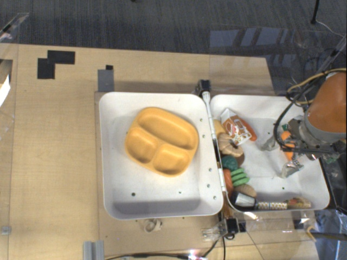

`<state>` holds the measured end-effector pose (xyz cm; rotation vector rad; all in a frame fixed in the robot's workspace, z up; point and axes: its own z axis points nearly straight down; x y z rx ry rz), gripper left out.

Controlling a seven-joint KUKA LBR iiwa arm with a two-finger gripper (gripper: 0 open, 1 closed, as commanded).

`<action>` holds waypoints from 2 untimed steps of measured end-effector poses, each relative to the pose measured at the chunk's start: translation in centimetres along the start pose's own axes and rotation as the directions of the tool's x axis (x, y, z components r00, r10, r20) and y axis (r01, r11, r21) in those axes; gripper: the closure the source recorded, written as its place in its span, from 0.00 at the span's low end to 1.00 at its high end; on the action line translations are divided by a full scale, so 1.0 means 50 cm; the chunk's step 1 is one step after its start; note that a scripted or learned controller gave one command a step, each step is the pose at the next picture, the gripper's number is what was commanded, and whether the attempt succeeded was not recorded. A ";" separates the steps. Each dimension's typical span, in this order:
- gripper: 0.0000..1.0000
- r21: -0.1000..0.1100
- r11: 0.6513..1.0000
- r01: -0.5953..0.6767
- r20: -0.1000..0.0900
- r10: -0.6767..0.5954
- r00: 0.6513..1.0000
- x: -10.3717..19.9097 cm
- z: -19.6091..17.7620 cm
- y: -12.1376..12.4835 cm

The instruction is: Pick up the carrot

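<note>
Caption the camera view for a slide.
Gripper over the right white bin, fingers around an orange carrot; yellow three-compartment plastic tray in the left bin.

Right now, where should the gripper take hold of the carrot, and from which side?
Mid-length, straight from above: the carrot looks short and seems to lie flat in the right bin, largely hidden under the gripper, with bare floor around it.

You have a pale wooden bench [54,161] carrying two white bins: left bin [111,161], right bin [314,186], touching side by side.
</note>
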<state>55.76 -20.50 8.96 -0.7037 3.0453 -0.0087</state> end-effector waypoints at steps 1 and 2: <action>0.00 0.000 1.000 0.016 0.001 -0.016 1.000 0.059 -0.002 0.028; 0.00 0.005 0.963 0.270 0.002 -0.271 0.963 0.090 -0.003 0.070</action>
